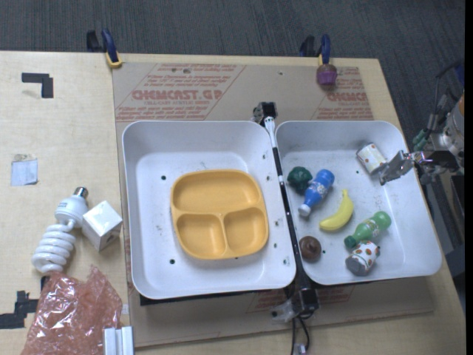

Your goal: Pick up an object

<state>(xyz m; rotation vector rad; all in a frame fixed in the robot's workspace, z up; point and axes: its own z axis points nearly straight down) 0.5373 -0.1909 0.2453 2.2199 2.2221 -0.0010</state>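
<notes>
Right bin point(414, 261) held the loose pick stock, banana point(337, 214) central; hand point(395, 167), grip state indiscernible, hovered at its right edge, presumably for reach.

Camera position: one fixed camera, mounted above the counter point(59, 132).
Facing: downward at a slant, so the far edge of the counter lies toward the top of the frame and the near edge toward the bottom.
Distance: far enough back to take in both white bins, the left bin point(144, 268) and the right bin point(414, 261), with counter around them and dark floor point(222, 9) beyond.
Arm entry: from the right edge.
Framing: bins sit right of centre.
</notes>
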